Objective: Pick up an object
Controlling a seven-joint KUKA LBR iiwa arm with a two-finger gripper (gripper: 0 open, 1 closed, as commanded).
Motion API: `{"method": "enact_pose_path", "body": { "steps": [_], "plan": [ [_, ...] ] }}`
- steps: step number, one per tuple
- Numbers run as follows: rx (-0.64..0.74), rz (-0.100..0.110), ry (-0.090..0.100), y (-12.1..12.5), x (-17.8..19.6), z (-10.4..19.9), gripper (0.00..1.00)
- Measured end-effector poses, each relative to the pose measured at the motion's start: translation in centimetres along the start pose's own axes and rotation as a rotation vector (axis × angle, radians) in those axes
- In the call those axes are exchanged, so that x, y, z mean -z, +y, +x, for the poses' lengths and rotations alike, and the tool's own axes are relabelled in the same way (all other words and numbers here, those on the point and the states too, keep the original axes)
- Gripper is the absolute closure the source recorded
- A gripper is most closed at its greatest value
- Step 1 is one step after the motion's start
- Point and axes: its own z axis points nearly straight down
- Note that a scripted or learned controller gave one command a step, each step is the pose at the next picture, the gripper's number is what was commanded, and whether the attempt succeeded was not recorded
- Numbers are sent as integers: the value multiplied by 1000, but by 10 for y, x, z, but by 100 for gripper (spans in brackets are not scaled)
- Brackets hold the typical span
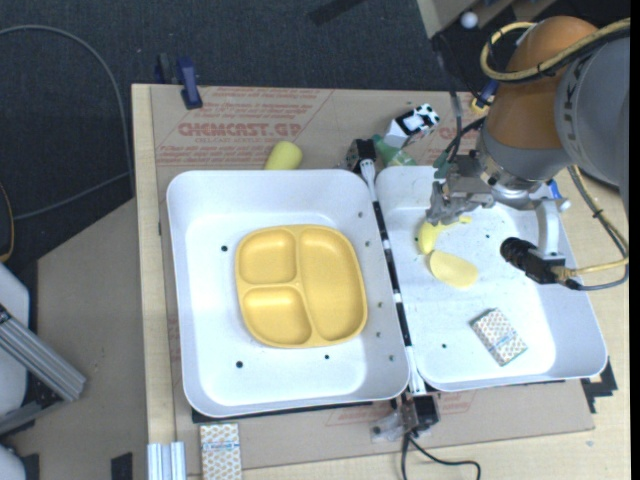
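The reaching step of the pick appears to be in hand: the tool (443, 208) is lowered into the far part of the right bin (570, 358), just above a small yellow piece (428, 236), banana-like in shape, that lies directly below its tips. Whether the tool is spread or pressed together cannot be told, and nothing is seen gripped. A rounder, smooth yellow object (454, 269) lies just beyond the first, nearer the camera, and a small patterned box (499, 336), flat and rectangular, rests further out toward the bin's near edge. The next move is judged to call for a short descent centred on the small piece, whose smooth curved surface may slip. Well to the side, a glossy yellow divided plate (300, 285) sits in the left bin (200, 268).
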Motion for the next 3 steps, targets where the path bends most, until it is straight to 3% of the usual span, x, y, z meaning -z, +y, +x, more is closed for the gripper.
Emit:
{"method": "enact_pose_path", "body": {
  "steps": [1, 2, 3],
  "plan": [
    [-1, 1, -2, 23, -1, 9, 100],
    [-1, 1, -2, 23, -1, 9, 0],
    [-3, 7, -1, 21, -82, -34, 0]
  ]
}}
